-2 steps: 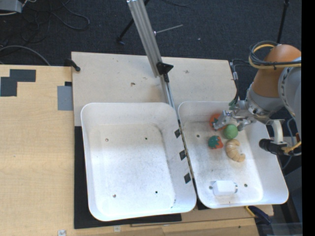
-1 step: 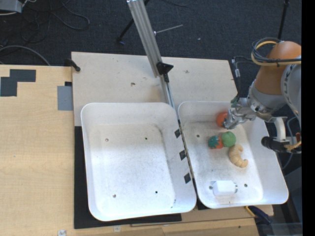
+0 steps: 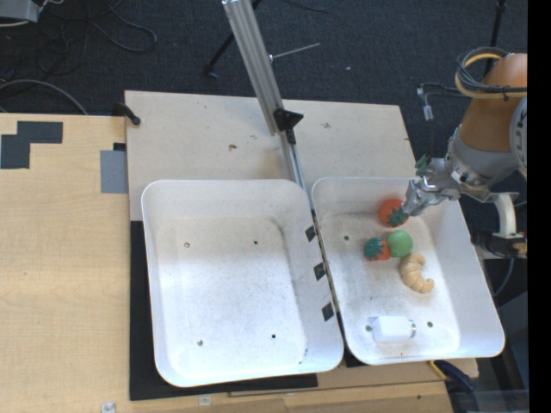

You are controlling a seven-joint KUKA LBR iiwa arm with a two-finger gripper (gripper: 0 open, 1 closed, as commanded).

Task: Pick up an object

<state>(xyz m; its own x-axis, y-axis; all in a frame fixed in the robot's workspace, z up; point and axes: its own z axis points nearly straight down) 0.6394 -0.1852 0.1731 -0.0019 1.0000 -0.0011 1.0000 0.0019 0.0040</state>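
In the right bin (image 3: 478, 312) lie an orange-red ball-like object (image 3: 389, 210), a green round object (image 3: 399, 243) with a small teal-and-red piece (image 3: 374, 249) at its left, a tan croissant-shaped toy (image 3: 417, 274) and a white block (image 3: 391, 327). My gripper (image 3: 403, 216) reaches down from the right and sits right at the orange-red object's right side, touching or nearly touching it. Nothing is visibly lifted off the bin floor.
The left bin (image 3: 164, 222) is beside the right one, separated by a rim with black clips (image 3: 318, 269). A slanted aluminium bar (image 3: 258, 71) rises behind the bins. A wooden bench surface (image 3: 60, 274) lies at the left.
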